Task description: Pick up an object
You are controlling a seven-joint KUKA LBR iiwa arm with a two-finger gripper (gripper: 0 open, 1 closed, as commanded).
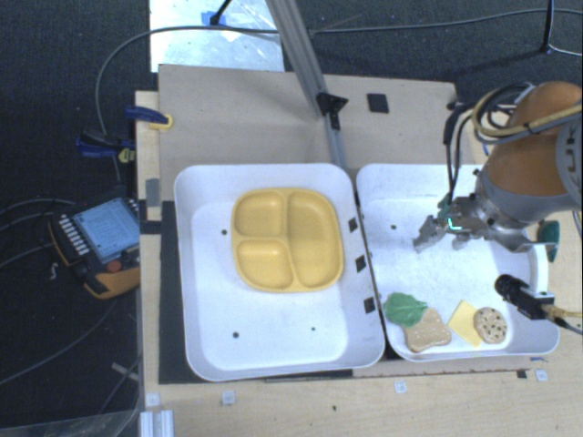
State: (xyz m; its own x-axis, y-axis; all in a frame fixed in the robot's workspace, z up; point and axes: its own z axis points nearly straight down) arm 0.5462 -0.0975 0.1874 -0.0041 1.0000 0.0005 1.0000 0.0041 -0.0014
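White right bin (401, 198): leaf (404, 309), toast (427, 332), cheese (465, 321), cookie (490, 324) are grouped along near edge. Gripper (426, 237) is poised farther back, jaw state not discernible, nothing held.

Arm (537, 153) cut by right edge (claw (435, 232) blurred)

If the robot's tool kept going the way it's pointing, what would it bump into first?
Probably the bare white floor of the right bin. The tool points down and leftward there, well above the toy food at the near edge. Depth is hard to judge.
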